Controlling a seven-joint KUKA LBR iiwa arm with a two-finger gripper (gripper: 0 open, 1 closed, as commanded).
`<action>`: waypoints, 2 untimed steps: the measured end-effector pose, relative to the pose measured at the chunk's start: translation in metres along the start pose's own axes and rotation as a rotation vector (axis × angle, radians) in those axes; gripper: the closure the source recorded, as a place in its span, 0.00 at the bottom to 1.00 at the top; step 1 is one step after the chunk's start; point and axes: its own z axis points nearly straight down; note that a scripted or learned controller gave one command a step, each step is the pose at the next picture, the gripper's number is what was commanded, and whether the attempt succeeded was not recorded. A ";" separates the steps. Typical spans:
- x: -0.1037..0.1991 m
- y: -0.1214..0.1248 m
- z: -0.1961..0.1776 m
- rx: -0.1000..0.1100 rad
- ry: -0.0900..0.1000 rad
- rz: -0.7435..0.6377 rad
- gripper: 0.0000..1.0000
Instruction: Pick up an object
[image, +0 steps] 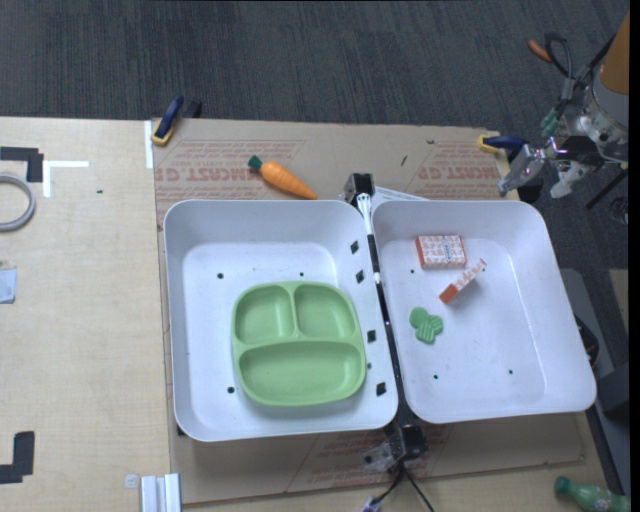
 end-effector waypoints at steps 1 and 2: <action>0.058 -0.015 0.181 0.002 0.001 -0.189 0.00; 0.057 -0.017 0.172 0.012 0.001 -0.187 1.00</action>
